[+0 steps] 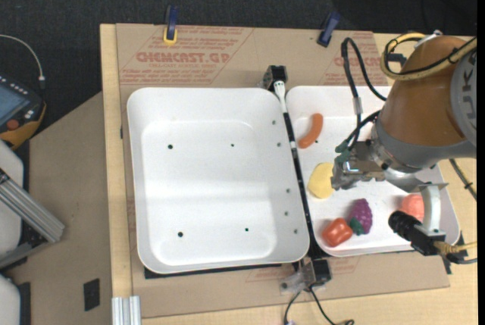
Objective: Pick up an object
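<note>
The right bin (333, 100) holds several small toy foods. An orange sausage-shaped piece (311, 130) lies near its far left side. A pale yellow lump (320, 181) sits by the bin's left wall. A purple bunch (361, 214) and a red pepper-like piece (338, 231) lie near the front edge. A pink-orange piece (411, 205) rests at the right. My gripper (346, 174) hangs low over the bin, just right of the yellow lump, with the arm's orange band (420, 96) above it.
The left bin (212, 172) is a wide white tray with small dark dots. A black divider strip (292, 157) runs between the two bins. Cables (356, 77) trail along the arm. Blue clamps (171, 19) hold the cardboard base at the back.
</note>
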Available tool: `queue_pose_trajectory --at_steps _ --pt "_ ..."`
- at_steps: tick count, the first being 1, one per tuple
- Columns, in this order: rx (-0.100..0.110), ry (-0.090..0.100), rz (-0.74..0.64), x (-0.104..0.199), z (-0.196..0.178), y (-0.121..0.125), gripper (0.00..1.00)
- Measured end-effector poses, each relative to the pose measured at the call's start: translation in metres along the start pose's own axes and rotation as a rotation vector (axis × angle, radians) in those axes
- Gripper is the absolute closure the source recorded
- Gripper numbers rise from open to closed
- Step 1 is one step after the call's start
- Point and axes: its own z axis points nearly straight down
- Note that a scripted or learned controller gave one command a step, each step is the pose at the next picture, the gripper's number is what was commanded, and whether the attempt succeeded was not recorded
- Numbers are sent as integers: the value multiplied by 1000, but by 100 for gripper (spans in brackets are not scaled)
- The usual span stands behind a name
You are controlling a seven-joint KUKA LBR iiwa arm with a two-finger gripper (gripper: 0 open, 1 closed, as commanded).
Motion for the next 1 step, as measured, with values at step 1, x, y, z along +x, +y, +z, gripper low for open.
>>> queue_pose_trajectory --at_steps 1 --pt "-11 0 -6 3 -14 2 100"
